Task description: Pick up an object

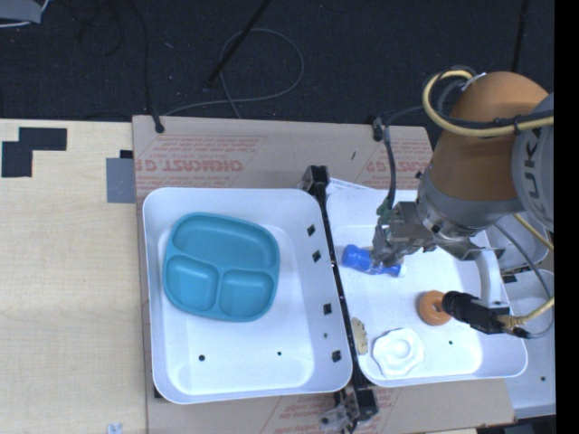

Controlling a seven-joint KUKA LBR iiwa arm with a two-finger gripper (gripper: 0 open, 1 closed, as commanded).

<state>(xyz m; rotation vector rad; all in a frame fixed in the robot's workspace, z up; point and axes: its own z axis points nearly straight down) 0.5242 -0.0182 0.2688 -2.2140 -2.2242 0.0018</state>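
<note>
I see the tool [391, 253] low in the right bin [507, 364], right of the frame's centre, just beside a small blue toy [358, 259]. The toy looks light, hard and slippery; I would grip its middle.

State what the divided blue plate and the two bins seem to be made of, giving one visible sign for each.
Divided blue plate: probably moulded plastic, matte, judging by its even colour and soft rounded ridges.
Left bin and right bin: likely thin formed plastic, smooth and slightly glossy, with rounded corners and uniform white walls.
</note>
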